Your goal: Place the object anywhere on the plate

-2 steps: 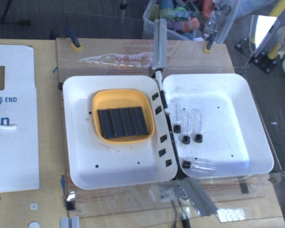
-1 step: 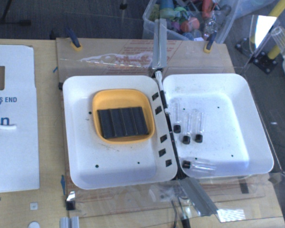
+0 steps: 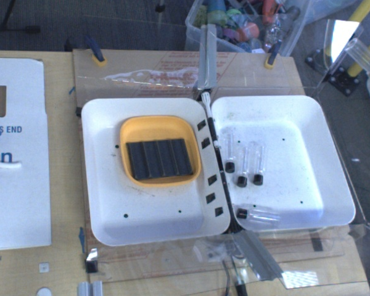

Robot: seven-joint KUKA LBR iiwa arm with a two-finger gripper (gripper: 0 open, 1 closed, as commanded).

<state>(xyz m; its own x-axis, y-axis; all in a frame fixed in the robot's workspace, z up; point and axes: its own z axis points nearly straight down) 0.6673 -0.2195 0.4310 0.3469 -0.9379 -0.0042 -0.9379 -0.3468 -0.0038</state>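
— What do you have in the left bin (image 3: 105, 217)?
— You have the plate (image 3: 128, 134) in it, toward the back, and a ridged slab (image 3: 159, 159) lies on the plate.
— And in the right bin (image 3: 296, 165)?
— Three tubes (image 3: 242, 159) stand side by side near its left wall; a fourth tube (image 3: 258, 214) lies before them, near the front-left corner.

Wooden bench (image 3: 61, 270) bearing two shallow white bins

The left white bin (image 3: 105, 221) and the right white bin (image 3: 308, 128) sit touching side by side on it; a flat white printed sheet (image 3: 18, 184) lies at the bench's left edge, just beside the left bin.
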